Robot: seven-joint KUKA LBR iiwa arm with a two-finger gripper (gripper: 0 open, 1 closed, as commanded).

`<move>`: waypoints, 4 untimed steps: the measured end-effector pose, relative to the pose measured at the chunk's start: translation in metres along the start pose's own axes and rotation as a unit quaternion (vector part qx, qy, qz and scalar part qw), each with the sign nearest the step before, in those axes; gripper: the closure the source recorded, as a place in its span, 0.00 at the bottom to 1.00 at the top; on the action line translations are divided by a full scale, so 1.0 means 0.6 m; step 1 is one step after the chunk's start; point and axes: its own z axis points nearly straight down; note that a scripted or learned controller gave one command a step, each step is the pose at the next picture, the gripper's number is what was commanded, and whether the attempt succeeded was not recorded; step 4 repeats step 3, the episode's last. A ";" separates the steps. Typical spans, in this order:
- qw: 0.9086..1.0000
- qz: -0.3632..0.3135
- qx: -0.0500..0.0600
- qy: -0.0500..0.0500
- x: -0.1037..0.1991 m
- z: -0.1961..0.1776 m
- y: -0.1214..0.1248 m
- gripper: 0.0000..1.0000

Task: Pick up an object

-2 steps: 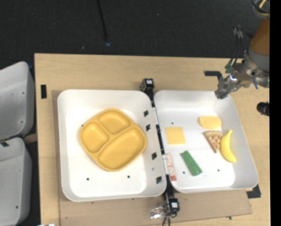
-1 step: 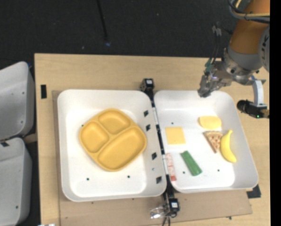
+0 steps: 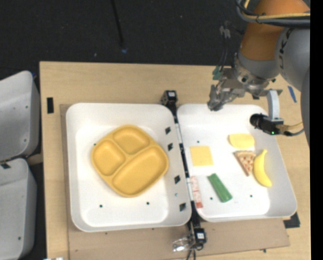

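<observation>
Jaws look empty, their spread untellable, as the gripper point(image 3: 215, 103) hangs over the right bin's point(image 3: 280, 199) far edge, with the cheese point(image 3: 201, 156) nearer the camera, lying flat.

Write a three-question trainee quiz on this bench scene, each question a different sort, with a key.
1. True or false: the yellow tray lies in the right bin.
2. Multiple choice: which item lies nearest the banana? A) green stick B) pizza slice C) yellow square
3. Fill in: the tool hangs over the right bin's ____ edge, above all the food.

Key
1. False: the tray is in the left bin.
2. B: the pizza slice sits right beside the banana.
3. Far: it is over the rim at the top of the view, apart from the pale yellow piece below it.
</observation>
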 end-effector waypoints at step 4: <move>1.000 0.000 -0.001 0.000 0.260 -0.002 0.026 1.00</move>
